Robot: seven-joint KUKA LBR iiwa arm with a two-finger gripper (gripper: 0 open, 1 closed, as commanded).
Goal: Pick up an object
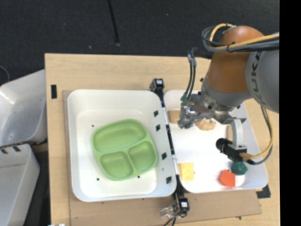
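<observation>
My gripper hangs low over the far left part of the right bin, under the grey and orange arm. A tan object lies just to its left against the bin's wall, and another tan piece pokes out from under the wrist on its right. Nearer the front lie a yellow block, a red object and a small teal object. The arm hides the bin's far right corner.
A green divided plate lies in the left bin. A ridge with black clips runs between the two bins. A black fitting on a cable hangs from the arm above the right bin.
</observation>
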